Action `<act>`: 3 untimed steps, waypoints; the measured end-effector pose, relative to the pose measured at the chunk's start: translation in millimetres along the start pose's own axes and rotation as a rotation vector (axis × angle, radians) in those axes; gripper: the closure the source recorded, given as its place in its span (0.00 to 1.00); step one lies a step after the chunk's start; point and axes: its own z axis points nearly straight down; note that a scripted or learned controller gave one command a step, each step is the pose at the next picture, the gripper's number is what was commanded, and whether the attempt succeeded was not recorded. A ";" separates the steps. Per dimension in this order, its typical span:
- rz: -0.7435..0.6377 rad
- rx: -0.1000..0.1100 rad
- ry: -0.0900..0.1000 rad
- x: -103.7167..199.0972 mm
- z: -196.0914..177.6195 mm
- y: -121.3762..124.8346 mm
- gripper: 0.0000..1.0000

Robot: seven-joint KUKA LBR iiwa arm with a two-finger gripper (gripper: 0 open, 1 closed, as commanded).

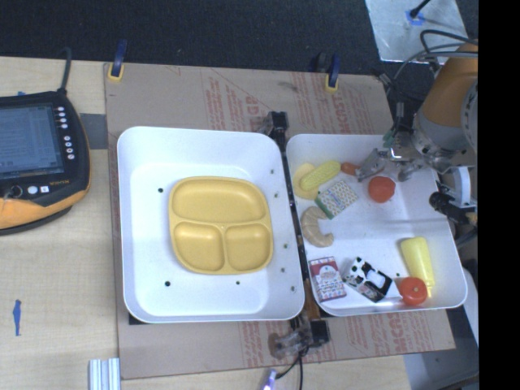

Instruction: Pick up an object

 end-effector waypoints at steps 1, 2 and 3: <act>0.001 -0.004 0.000 32.5 -66.6 -28.1 0.00; 0.003 -0.002 -0.001 24.7 -67.3 -45.2 0.00; 0.000 -0.003 -0.002 21.4 -21.2 -18.2 0.00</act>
